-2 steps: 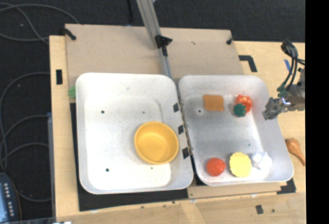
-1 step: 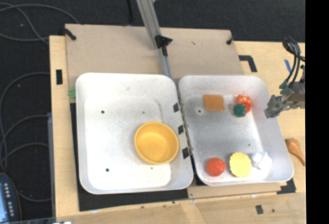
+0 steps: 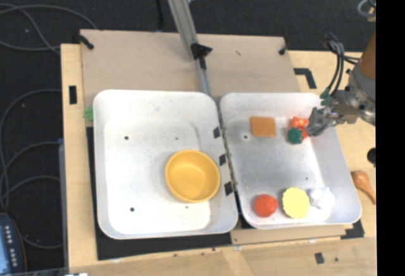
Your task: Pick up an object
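Gripper [image 3: 314, 124] just beside green ball [image 3: 295, 136], possibly touching.

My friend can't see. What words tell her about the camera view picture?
A grey robot arm's gripper hangs over the right white bin, beside a small orange and green toy. That bin also holds a tan square block, a red ball and a yellow round piece; the left white bin holds a yellow bowl.

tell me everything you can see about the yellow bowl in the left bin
The yellow bowl is round, plain and open side up, with a smooth matte look like plastic. Its rim is lighter yellow, the inside shades to orange-yellow, and nothing shows in it. It sits upright on the floor of the left bin, toward that bin's lower right part, close to the wall next to the right bin. Nothing but the bin floor touches it.
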{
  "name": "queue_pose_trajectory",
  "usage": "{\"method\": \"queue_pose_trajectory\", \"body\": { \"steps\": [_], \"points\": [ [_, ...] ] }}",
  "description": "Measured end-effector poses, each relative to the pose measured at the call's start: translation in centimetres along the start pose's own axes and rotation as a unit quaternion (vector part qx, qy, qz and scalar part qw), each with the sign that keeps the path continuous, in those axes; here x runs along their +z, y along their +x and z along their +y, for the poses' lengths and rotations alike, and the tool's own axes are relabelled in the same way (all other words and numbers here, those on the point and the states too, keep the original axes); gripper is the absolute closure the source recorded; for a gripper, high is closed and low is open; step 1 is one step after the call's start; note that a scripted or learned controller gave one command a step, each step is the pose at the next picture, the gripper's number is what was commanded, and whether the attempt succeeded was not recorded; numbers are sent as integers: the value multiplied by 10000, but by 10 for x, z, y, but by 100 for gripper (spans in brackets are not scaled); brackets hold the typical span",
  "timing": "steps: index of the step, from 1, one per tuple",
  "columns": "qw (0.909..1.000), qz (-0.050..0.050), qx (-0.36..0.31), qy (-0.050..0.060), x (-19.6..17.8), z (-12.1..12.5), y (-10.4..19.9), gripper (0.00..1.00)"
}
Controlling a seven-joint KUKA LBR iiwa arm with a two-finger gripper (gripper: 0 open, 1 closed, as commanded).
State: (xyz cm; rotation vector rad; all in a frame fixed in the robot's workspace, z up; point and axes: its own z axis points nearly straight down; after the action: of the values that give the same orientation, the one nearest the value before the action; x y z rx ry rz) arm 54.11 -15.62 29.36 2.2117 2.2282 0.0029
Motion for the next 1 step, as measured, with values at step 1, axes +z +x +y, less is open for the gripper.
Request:
{"method": "queue_pose_trajectory", "body": {
  "steps": [1],
  "points": [
    [10000,0,7,17,16,12,53,100]
  ]
}}
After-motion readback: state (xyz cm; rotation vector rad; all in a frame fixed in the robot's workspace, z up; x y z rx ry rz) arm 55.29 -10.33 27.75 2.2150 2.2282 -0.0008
